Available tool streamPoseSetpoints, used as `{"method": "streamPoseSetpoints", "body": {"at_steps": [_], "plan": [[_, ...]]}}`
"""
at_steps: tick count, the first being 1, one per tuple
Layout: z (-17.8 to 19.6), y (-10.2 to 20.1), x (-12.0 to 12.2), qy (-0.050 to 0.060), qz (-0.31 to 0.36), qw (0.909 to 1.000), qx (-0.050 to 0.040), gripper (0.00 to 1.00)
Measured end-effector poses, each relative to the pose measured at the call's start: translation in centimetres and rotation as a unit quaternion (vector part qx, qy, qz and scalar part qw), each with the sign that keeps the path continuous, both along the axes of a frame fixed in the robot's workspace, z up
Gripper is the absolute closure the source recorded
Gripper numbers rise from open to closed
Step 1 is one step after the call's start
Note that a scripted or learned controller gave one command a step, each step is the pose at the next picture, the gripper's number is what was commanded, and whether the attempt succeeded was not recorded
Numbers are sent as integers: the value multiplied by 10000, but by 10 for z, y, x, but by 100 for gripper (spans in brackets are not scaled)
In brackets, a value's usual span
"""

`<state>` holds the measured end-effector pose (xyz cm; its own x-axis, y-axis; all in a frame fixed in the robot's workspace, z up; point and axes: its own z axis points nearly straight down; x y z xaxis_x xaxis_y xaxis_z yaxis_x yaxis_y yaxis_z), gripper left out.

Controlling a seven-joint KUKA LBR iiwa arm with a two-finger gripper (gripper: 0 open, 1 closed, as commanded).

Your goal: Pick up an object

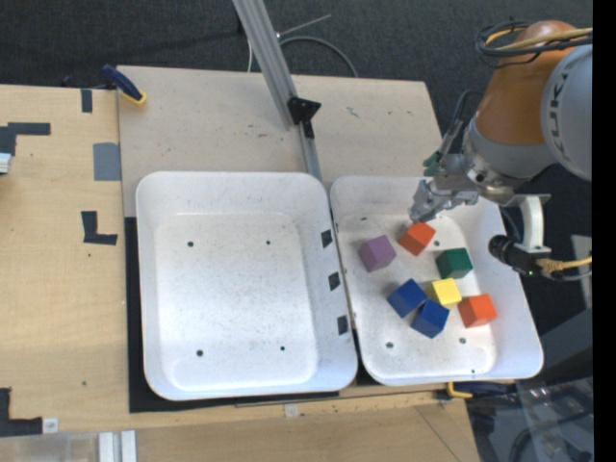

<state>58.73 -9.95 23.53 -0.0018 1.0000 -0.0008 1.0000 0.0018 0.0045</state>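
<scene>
Only one bit of lettering can be read: dark capitals on the grey shell of the arm [576, 94], near the right edge, seemingly "KU" (the rest is cut off by the frame). Nothing else carries legible writing, numbers or signs.

Worktop [58, 277] was light wood w/ grey tape bits [107, 162] at left. On it: black mat [132, 335], two white bins side by side, left bin [154, 195] & right bin [515, 349], plus blue-yellow clamp [123, 83] at back.
</scene>
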Motion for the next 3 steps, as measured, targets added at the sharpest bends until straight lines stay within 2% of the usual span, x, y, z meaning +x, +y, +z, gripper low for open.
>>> {"method": "streamPoseSetpoints", "body": {"at_steps": [1,2,3], "plan": [[-34,0,0,41,-7,10000,-2,100],[-19,46,-20,31,17,10000,14,100],[-27,98,-38,41,21,10000,12,100]]}}
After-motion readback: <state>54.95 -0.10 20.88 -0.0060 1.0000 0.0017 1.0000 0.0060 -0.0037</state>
